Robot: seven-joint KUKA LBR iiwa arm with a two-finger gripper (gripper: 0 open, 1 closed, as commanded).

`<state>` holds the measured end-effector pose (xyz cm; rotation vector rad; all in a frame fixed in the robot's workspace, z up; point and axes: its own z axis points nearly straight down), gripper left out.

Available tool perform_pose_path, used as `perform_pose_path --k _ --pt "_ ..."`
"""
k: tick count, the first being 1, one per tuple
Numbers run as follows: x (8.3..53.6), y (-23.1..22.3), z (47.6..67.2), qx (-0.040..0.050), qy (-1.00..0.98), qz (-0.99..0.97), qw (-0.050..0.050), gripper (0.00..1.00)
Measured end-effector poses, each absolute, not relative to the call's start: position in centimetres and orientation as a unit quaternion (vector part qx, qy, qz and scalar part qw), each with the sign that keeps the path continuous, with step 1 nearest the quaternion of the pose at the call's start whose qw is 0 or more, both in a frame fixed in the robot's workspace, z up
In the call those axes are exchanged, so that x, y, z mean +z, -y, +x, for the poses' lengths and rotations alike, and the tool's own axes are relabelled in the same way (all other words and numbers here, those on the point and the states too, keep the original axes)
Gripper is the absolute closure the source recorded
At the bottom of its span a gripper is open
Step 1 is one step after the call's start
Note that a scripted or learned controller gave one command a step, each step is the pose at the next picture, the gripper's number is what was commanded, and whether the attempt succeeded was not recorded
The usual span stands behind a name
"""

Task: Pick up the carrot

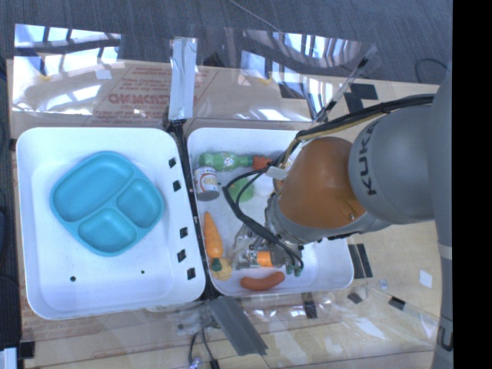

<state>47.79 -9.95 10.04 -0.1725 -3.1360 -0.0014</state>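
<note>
By the right bin's [338, 271] left wall, slim orange carrot [212, 238]

**Plastic, foil and my own painted shell**

My arm [400, 167] wears smooth grey paint with a soft sheen, and the orange band [319, 187] shines glossier. The two white bins [46, 283] look like smooth moulded plastic, slightly shiny. The blue tray [108, 202] is matt plastic. The carrot [212, 239] looks waxy plastic. Behind lies brown cardboard [138, 94], with reflective film [300, 52] above it.

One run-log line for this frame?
gripper: low in right bin | carrot: at left wall, ungrasped | sausage: near front
</note>
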Motion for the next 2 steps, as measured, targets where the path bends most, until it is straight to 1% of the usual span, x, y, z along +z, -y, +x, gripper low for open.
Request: perform_pose_path --k 1,2 --pt "19.5 8.5 47.9 0.0001 0.993 -0.114 -0.004 1.00" --pt "19.2 6.8 47.8 -0.0004 1.000 0.028 0.001 1.00"
